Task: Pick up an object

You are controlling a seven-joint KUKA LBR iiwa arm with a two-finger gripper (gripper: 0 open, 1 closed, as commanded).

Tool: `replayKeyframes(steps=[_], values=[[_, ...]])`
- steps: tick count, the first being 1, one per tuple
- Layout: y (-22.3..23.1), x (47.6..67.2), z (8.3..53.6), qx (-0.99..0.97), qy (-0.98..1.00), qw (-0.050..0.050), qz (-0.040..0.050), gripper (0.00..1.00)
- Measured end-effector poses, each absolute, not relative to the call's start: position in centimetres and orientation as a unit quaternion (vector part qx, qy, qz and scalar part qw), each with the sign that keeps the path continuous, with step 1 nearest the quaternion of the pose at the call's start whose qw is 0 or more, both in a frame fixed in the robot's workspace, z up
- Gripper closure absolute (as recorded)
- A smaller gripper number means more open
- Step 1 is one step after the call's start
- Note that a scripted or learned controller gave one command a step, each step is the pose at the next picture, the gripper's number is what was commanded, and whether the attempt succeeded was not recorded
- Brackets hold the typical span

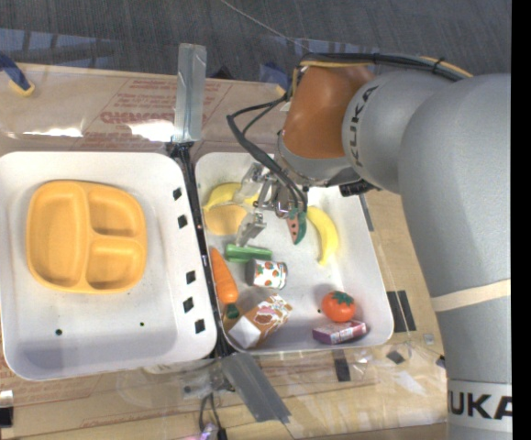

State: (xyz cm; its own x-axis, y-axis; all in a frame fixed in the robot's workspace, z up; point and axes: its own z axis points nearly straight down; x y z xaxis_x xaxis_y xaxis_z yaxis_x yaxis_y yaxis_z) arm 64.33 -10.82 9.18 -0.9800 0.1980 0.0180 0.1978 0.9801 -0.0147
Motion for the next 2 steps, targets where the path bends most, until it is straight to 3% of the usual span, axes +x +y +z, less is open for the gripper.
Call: replayKeyframes(steps=[1,2], values=[[-9.8,58.4,9.2,-0.062,-0.998,0.0,0.0,0.0],[-11.0,53.7,9.2,-0.092,-0.996,0.0,0.0,0.0]])
